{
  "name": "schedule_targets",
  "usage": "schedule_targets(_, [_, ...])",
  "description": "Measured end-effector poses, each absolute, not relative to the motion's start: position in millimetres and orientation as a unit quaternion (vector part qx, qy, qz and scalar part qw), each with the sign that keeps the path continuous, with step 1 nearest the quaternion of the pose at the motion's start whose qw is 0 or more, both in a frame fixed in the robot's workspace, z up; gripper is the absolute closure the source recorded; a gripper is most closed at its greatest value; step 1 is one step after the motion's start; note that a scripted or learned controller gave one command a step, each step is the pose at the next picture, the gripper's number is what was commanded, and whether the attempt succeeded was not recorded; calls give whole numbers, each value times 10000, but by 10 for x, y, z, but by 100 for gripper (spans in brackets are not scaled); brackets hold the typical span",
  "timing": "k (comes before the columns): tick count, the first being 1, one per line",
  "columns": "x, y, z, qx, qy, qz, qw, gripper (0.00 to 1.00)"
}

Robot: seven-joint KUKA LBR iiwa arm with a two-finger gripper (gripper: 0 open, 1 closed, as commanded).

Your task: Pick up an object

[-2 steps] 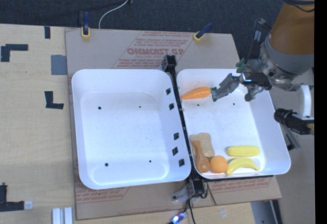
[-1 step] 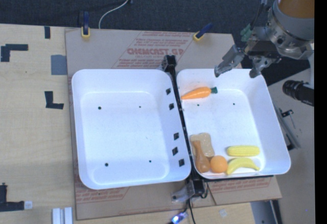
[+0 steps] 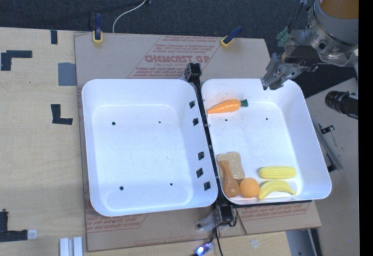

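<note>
Orange and plastic-looking, the carrot (image 3: 224, 107) is probably the easiest thing to pick up. It lies alone in the right bin (image 3: 303, 132), close to the inner wall and not far from the far edge, with its green end pointing to the right. It looks like a light, hard toy, smooth and a little slippery, and it gets thinner toward the tip. I would take it across the thick middle, with the fingers on its two long sides, because at the thin tip it could slide out.

At the near edge of the same bin the other things lie close together. A pale bread piece (image 3: 232, 162) and a brown sausage-like piece (image 3: 228, 180) touch each other near the inner wall, an orange ball (image 3: 249, 188) is just beside them, and two yellow bananas (image 3: 277, 181) lie next to it, toward the near right corner. They also look light and stiff, but the ball may roll and the neighbours leave little place for fingers.

The left bin (image 3: 99, 150) is white with small dark marks on the floor.

The gripper (image 3: 273, 81) hangs above the far right corner of the right bin, apart from everything. It carries nothing, but I cannot tell how wide it stands.
</note>
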State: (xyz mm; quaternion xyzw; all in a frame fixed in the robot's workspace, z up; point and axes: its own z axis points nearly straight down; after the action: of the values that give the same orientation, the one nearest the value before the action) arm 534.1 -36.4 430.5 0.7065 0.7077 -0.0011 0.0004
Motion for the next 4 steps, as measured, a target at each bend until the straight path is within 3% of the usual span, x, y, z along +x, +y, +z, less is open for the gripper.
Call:
schedule_targets(1, [5276,99,5419,7048,7093,48,41,100])
schedule_targets(2, [5619,906,5190,7039,7103,-7,-10,100])
schedule_targets(3, [5835,1318,5347,7054,7088,3,3,100])
schedule_targets(4, [6109,2061,5333,7045,7097,-1,-4,100])
